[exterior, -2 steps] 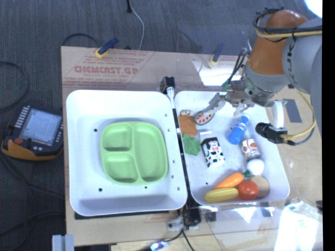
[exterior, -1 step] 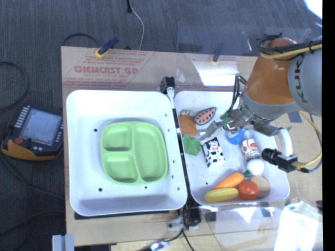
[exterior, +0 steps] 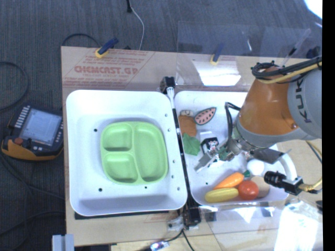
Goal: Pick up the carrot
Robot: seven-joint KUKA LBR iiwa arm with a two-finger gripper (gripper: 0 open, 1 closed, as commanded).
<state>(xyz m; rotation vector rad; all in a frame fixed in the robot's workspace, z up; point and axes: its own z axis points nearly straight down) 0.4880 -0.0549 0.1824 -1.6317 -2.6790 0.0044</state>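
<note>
Sitting on a cardboard-covered bench (exterior: pixel 104 69) printed with red lettering, over dark grey carpet (exterior: pixel 47 20): two white bins side by side. Left bin (exterior: pixel 84 187) holding a green divided plate (exterior: pixel 134 151), centred. Right bin (exterior: pixel 196 192) holding the toy food. Carrot (exterior: pixel 230 180) lying near the front wall of the right bin, tilted, touching a yellow banana-like piece (exterior: pixel 222 194) below it and a red tomato (exterior: pixel 248 190) at its right end. White egg (exterior: pixel 255 167) just above the tomato. Watermelon slice (exterior: pixel 205 115) and a brown piece (exterior: pixel 187 124) sitting near the back-left corner, a green leafy item (exterior: pixel 191 146) below them. Gripper (exterior: pixel 209 156) hanging over the bin's middle, up and left of the carrot, apart from it; claw state: cannot tell, nothing seen held. Blue-yellow clamps (exterior: pixel 106 47) pinning the cardboard's back edge. Clear plastic sheeting (exterior: pixel 220 51) lying behind the right bin. Teach pendant (exterior: pixel 32 133) resting on the carpet at left, black cables trailing nearby.
</note>
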